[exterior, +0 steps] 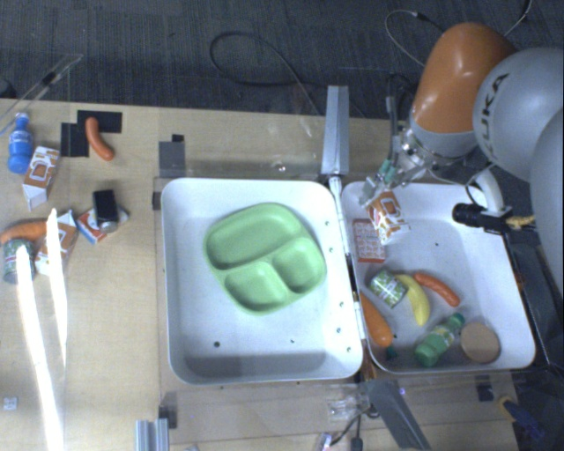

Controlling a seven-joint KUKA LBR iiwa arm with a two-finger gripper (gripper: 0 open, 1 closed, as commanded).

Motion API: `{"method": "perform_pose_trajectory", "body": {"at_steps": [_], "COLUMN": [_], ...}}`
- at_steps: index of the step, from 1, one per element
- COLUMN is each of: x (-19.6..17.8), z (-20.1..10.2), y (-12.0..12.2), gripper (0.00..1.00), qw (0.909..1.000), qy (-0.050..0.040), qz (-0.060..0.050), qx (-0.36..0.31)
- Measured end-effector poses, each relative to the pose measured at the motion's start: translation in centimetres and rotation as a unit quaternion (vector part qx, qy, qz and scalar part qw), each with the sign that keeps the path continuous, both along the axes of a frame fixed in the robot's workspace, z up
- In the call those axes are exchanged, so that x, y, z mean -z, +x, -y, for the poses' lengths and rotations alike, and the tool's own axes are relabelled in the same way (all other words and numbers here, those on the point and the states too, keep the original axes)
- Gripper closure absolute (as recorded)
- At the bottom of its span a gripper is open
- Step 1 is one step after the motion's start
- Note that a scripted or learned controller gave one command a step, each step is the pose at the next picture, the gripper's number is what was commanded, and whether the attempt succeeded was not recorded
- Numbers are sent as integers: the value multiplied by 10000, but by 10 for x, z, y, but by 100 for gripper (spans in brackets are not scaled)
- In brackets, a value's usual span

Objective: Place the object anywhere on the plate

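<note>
Hovering tool [394, 173] over carton [386, 217], print illegible

**Grey arm, orange band, silvery wrist**

In the upper right of the frame, the arm [529, 114] is a run of fat, rounded grey housings, smooth and slightly glossy, with soft highlights on the curves. Dark block lettering [493, 88] runs along the edge of the biggest shell, reading KUKA as far as I can make out. Left of it sits the orange band [454, 70], a shiny dome-like shell and the brightest colour on the machine. Beneath the orange comes a narrow grey collar [441, 139], then the gripper [395, 174], a small cluster of bare silvery metal parts with a greenish fleck among them. A thin dark cable [414, 11] arcs over the orange shell near the top edge.
</note>
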State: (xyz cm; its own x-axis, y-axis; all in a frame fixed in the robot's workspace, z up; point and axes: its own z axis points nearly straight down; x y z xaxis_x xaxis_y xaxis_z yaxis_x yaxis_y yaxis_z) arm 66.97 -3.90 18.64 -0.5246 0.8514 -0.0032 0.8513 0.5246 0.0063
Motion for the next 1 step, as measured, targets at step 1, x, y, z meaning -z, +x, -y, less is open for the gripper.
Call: {"method": "perform_pose_trajectory", "body": {"at_steps": [1], "x": [1], "z": [-67], "y": [-1], "gripper": [100], "qw": [9860], "qy": [-4], "qz": [-11], "qx": [-1665]}}
